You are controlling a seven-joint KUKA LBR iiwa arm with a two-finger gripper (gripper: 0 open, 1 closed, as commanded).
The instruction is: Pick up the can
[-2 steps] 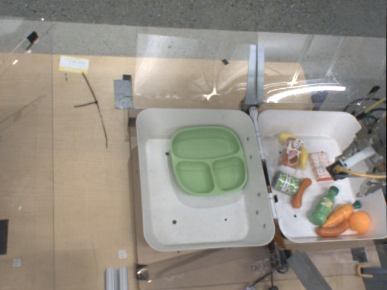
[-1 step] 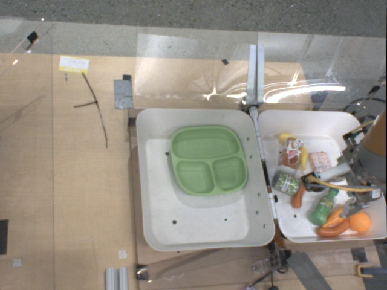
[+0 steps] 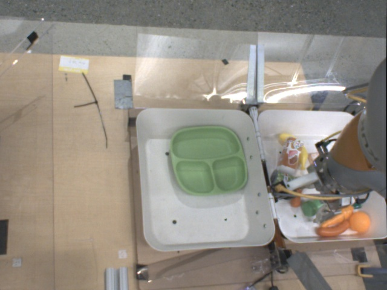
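The can [image 3: 292, 154] lies in the right bin [image 3: 314, 118], toward its left wall and in the far half. It looks red and white. Its long axis seems to run from the far side to the near side, but which end is the top is too blurred to tell. The pincer [image 3: 285, 183] sits lower in the view, nearer the front, just beside the can. Whether it is spread or pressed together cannot be told, and nothing shows gripped in it. The arm [image 3: 357, 147] covers the bin's right part.

On the surface [image 3: 60, 180] are two bins. The left bin [image 3: 199, 228] holds one green plate [image 3: 209, 160] with three compartments. The right bin holds one can, one orange [image 3: 360, 222], one carrot-like piece [image 3: 334, 225], one green item [image 3: 311, 208] and one small red ball [image 3: 295, 202].
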